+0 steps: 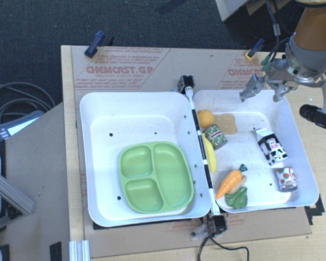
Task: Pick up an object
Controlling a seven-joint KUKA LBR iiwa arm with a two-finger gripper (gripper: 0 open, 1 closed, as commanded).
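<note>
The right bin holds several small items. An orange fruit sits at its far left with a tan cookie and a small green can beside it. A banana lies along the left wall. A carrot with a green leafy piece rests near the front. A black-and-white milk carton and a red patterned can lie on the right side. My gripper hangs above the bin's far rim, fingers spread open, with nothing between them.
The left bin carries a green divided plate. Clamps join the bins at the back and front. Blue clips hold the cardboard bench sheet. Cables lie off the bench at left.
</note>
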